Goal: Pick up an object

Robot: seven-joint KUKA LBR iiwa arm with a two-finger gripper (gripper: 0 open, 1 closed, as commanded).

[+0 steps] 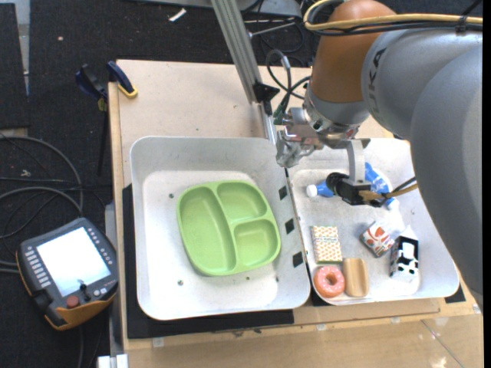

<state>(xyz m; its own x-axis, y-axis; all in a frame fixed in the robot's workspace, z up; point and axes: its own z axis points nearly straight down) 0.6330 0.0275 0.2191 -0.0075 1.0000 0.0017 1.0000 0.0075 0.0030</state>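
In the right bin lie a blue bottle with a white cap, a checkered box, a pink donut, a tan bun, a red-and-white carton and a black-and-white carton. My gripper hangs over the back left corner of that bin, close to the divide between the bins and to the left of the bottle's cap. Nothing can be seen held in it. A black part below the wrist covers the bottle's middle.
A green divided plate lies in the left bin. A slanted metal pole rises behind the bins. The arm's bulk covers the right bin's back right. A teach pendant sits on the floor at left.
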